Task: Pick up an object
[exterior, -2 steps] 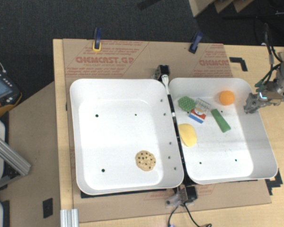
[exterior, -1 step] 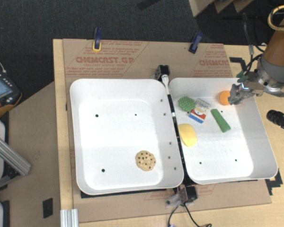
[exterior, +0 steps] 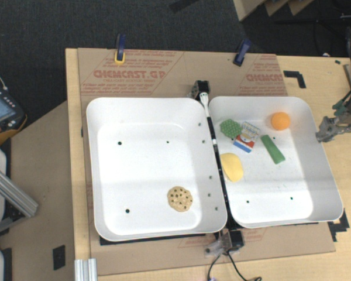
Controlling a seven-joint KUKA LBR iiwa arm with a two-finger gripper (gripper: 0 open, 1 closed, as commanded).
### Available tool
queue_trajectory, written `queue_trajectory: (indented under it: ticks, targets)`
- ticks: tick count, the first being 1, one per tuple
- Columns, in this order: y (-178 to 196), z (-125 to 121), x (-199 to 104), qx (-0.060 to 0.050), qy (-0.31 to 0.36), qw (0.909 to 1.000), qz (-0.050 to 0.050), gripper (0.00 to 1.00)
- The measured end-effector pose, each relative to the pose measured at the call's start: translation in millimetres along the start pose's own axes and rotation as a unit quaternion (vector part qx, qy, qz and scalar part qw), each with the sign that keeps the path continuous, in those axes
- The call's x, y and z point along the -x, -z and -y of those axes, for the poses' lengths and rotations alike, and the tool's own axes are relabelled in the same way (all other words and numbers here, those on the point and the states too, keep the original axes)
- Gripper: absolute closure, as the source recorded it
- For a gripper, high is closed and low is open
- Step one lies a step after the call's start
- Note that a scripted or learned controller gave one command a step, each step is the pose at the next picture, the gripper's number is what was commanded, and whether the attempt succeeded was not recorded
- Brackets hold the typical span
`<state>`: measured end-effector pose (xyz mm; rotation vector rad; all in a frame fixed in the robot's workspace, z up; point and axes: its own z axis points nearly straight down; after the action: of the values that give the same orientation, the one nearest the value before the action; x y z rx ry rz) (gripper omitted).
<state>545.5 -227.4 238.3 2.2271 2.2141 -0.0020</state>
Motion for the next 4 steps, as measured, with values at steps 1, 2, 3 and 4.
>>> queue_trajectory:
  ticks: [1, 2, 3, 4]
  targets:
    - [-20, -37, -75, 0.000, 0.006, 1.0000, -0.002, 1.00]
    - [-37, 8, -10, -0.002, -0.001, 1.0000, 0.000, 1.00]
    - [31, 11, -114, 0.004, 0.008, 1.0000, -0.001, 1.00]
    - [15, 54, -109, -0.002, 0.002, 1.0000, -0.002, 1.00]
